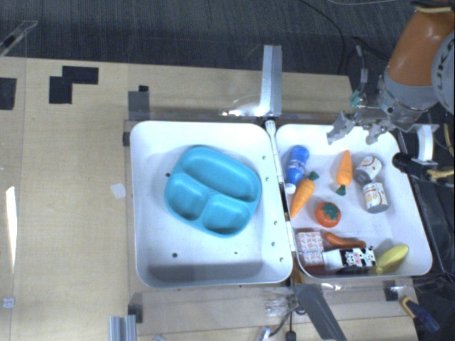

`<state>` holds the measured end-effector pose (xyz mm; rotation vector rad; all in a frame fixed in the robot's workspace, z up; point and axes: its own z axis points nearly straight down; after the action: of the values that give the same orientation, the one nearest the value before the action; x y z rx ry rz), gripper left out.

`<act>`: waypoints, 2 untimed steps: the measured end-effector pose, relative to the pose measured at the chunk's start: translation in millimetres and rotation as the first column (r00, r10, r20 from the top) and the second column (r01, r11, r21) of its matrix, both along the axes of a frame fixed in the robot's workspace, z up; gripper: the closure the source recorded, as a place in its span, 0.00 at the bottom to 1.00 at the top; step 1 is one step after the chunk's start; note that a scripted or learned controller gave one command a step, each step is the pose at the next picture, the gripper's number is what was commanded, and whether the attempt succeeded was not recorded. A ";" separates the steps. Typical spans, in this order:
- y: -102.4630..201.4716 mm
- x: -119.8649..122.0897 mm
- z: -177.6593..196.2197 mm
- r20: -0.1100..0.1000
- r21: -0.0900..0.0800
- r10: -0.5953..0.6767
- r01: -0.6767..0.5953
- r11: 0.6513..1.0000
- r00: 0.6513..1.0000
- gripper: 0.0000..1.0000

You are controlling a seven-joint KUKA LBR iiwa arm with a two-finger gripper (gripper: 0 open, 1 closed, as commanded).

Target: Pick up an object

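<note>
The right bin (pixel 419 222) holds several small items. Among them are a blue bottle (pixel 296 162), two toy carrots (pixel 344 169) (pixel 302 194), a tomato (pixel 328 214) and two small cans (pixel 367 168) (pixel 375 196). Along its front edge lie a pink-checked box (pixel 311 244), a dark bottle (pixel 350 257) and a yellow fruit (pixel 392 256). My gripper (pixel 353 135) hangs over the bin's far edge, above and slightly behind the upper carrot. Its fingers are spread open with nothing between them.
The left bin (pixel 153 254) holds a blue divided plate (pixel 212 189). A metal post (pixel 271 77) stands behind the seam between the bins. Cables run along the right side of the bench by the arm.
</note>
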<state>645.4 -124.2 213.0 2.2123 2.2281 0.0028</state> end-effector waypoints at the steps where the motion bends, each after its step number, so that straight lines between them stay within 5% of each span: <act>1: -16.9 -13.0 -117.5 0.004 -0.001 0.049 -0.049 0.999 0.999 0.00; 2: 25.7 -25.0 -123.1 0.012 -0.010 0.149 -0.149 0.989 0.989 0.00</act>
<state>620.4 -98.6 89.9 2.0292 2.3760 0.0063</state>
